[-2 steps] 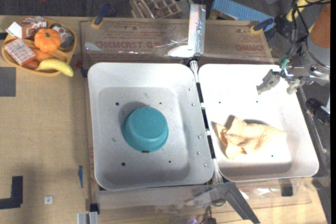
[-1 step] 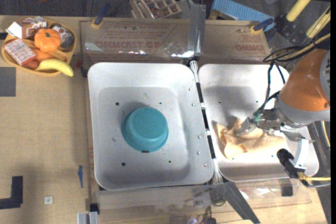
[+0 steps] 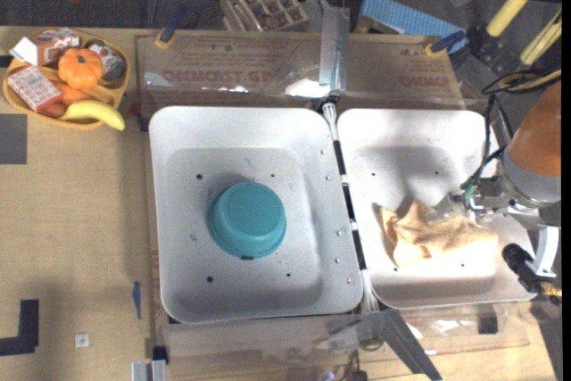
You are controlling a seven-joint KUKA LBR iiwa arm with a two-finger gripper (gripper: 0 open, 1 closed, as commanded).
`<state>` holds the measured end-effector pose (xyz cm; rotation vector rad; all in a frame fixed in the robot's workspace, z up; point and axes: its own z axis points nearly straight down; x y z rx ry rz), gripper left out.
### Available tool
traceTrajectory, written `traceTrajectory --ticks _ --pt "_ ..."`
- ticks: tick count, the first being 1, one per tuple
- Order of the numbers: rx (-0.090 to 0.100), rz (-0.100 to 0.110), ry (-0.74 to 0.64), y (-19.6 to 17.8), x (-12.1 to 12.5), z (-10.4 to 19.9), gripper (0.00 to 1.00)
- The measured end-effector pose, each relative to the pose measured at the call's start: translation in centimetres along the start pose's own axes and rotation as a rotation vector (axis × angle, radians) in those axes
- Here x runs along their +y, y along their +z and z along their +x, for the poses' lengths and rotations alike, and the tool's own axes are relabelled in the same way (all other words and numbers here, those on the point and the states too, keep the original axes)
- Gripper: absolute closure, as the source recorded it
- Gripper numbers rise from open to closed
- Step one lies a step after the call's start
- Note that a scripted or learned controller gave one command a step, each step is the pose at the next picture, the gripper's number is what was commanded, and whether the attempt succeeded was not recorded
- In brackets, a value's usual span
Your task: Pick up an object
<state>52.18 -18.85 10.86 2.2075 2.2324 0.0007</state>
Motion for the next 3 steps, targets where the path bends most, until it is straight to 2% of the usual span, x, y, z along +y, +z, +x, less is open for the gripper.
traceTrajectory --ticks 1,2,3 --pt "-0.004 -0.013 -0.092 1.7 -0.3 5.0 0.00" --pt "-0.005 -0.013 -0.233 1.7 1.3 5.1 0.00" --pt "0.000 0.001 -0.095 -4.7 3.1 2.8 0.00"
